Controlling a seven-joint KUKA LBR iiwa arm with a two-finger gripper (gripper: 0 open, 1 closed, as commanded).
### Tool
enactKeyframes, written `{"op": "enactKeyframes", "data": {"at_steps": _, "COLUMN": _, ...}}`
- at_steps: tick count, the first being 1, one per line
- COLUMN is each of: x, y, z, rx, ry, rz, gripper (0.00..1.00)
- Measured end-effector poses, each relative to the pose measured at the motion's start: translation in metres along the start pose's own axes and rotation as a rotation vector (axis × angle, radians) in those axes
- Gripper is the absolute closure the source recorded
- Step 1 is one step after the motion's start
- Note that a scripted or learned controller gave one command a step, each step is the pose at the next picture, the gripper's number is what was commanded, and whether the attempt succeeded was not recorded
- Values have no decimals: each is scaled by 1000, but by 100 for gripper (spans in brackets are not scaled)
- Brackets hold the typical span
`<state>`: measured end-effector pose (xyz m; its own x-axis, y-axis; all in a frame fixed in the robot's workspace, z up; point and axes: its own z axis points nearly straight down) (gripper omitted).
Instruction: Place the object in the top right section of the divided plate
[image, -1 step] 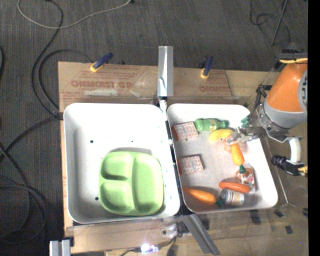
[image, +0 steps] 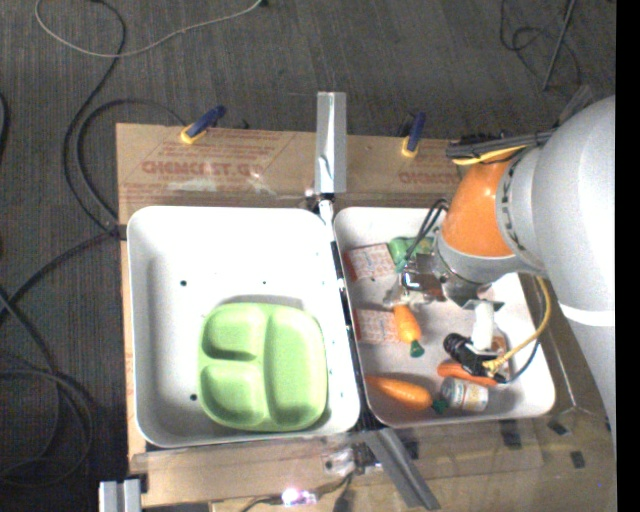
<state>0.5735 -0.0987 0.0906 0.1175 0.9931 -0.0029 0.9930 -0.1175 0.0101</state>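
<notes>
The gripper (image: 413, 285), open or closed I cannot tell, is in the right bin (image: 522, 403) beside a small carrot (image: 405, 325), with printed cards (image: 368, 263) and a bigger carrot (image: 400, 391) near, and the green divided plate (image: 265, 365) in the left bin (image: 160, 300).

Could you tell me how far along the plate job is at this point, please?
Nothing looks done yet: the green divided plate in the left bin holds nothing. The gripper is over the right bin beside a small carrot. Grasping and the transfer to its top right section remain.

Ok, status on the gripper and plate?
Gripper over right bin, by small carrot. Divided plate in left bin, nothing on it. Bin walls between.
</notes>
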Motion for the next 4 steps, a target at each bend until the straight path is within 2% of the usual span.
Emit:
{"op": "enactKeyframes", "data": {"at_steps": 1, "x": 78, "y": 44, "z": -92, "rx": 12, "ry": 0, "rz": -69, "gripper": 100}}
{"op": "enactKeyframes", "data": {"at_steps": 2, "x": 114, "y": -13, "z": -93, "rx": 13, "ry": 3, "rz": -314, "gripper": 100}}
{"op": "enactKeyframes", "data": {"at_steps": 3, "x": 167, "y": -62, "z": -93, "rx": 13, "ry": 5, "rz": -442, "gripper": 100}}
{"op": "enactKeyframes", "data": {"at_steps": 4, "x": 224, "y": -108, "z": -140, "rx": 13, "ry": 7, "rz": -528, "gripper": 100}}
